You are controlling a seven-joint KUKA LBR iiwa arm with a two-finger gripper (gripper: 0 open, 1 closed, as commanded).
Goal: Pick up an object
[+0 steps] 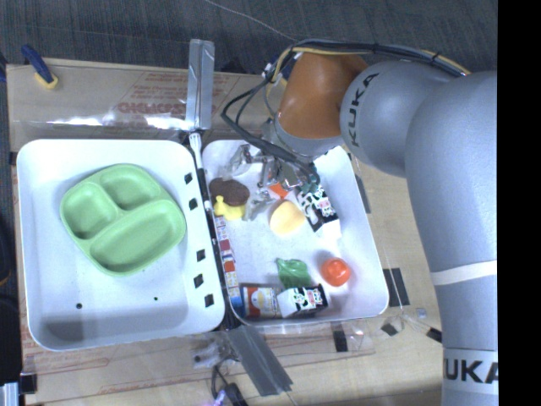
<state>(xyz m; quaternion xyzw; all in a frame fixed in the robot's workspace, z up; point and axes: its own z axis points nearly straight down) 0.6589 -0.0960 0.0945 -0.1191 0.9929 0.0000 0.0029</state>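
Note:
My gripper (265, 183) hangs low over the far part of the right bin (365, 252), under the orange wrist band. Just to its left lies a brown round piece (229, 191), with a small yellow piece (225, 209) beside it. A yellow lemon-like object (286, 218) and a black-and-white cow-patterned carton (318, 205) sit right below the gripper. A small orange bit (279, 192) shows close by the gripper. Nearer the front are a green item (292, 271), a red-orange ball (336, 271) and a lying carton (279, 300).
The left bin (34, 252) holds a green divided plate (122, 216). A clipped divider wall (207, 227) separates the two bins. The grey arm covers the right side of the bench. Cables loop above the wrist.

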